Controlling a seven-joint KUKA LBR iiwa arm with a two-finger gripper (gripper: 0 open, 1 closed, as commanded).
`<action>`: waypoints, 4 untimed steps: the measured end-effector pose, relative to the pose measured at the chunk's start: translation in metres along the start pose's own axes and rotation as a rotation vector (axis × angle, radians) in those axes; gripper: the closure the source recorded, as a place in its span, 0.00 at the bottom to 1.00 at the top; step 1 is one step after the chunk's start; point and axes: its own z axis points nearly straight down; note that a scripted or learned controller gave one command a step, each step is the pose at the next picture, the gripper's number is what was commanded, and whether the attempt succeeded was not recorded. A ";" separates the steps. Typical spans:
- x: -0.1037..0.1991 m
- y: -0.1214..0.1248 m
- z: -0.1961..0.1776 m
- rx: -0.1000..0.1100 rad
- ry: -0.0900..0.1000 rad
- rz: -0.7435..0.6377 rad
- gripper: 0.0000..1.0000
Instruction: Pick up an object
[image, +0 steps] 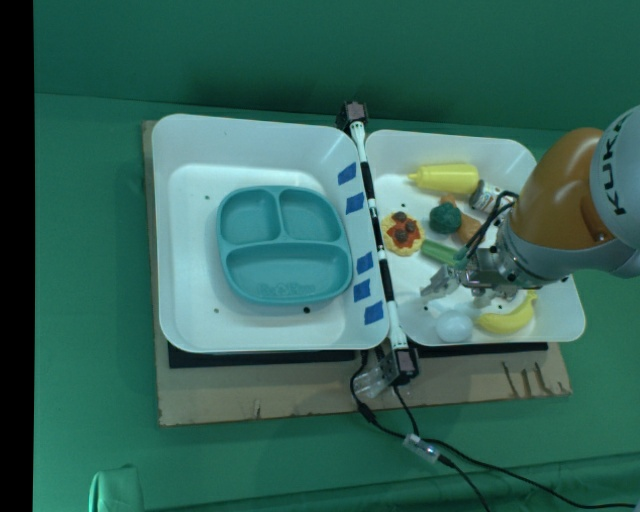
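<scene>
Two shallow white bins (180, 200) side by side on the green-covered counter (90, 300), split by a thin black-and-white divider rod (372, 215) with blue tape tabs. In the left bin, a teal three-compartment plastic plate (284, 244), lying flat and central, nothing in its wells. In the right bin, a scatter of toy foods, loosely spread so that most stand apart enough for fingers to reach between: a yellow squeeze bottle (445, 178) on its side near the far wall, a dark green broccoli-like lump (445, 217) just below it, a small round pizza slice with red dots (402, 232) close to the divider, a green stick-shaped piece (438, 252) partly under the arm, a white egg-like ball (454, 326) near the front wall, and a yellow banana (508, 318) just beside it.

Reaching in from the right, the grey arm with its orange band (560, 200), wrist tilted down over the front half of the right bin. Metal tool (450, 283) low between the green stick and the white ball, seemingly spread, nothing visible between its fingers. Likely a descent toward a grasp, target unclear: ball and banana both near. Crowding around the tool raises the risk of nudging a neighbour instead of closing on one piece.
</scene>
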 end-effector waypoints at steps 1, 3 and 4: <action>-0.002 0.002 -0.014 -0.012 -0.004 0.008 1.00; 0.043 0.094 -0.100 0.000 0.001 -0.003 1.00; -0.051 0.093 0.003 -0.010 -0.006 0.000 1.00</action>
